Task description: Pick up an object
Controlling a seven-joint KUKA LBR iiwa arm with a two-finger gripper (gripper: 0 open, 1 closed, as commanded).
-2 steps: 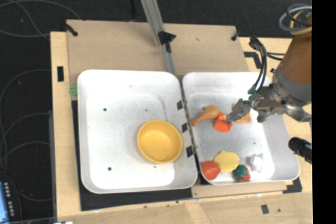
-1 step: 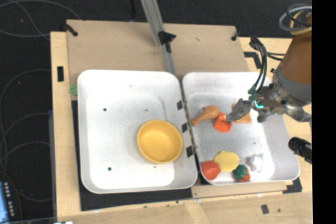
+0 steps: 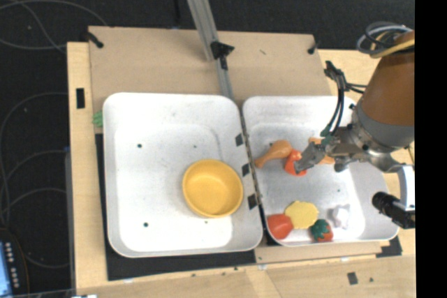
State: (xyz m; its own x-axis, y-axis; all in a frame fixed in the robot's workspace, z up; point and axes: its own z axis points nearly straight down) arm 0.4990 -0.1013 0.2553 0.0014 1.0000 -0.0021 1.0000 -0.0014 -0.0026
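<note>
My gripper [image 3: 305, 160] reaches in from the right over the middle of the right bin [image 3: 279, 115]. Its tips sit right at a small orange-red object [image 3: 293, 165]. Whether that object lies between the fingers is unclear from above. Just left of it lies a tan-orange curved piece [image 3: 273, 152]. Near the bin's front edge rest a red object [image 3: 280, 226], a yellow lumpy object [image 3: 302, 214], a green and red object [image 3: 321, 230] and a small white piece [image 3: 340, 215]. A yellow bowl [image 3: 212, 188] stands in the left bin [image 3: 140, 122].
A grey metal post [image 3: 199, 3] slants up from the gap between the bins. The arm's orange band [image 3: 391, 84] hangs over the right bin's right side. Black clips [image 3: 244, 171] mark the divider between the bins.
</note>
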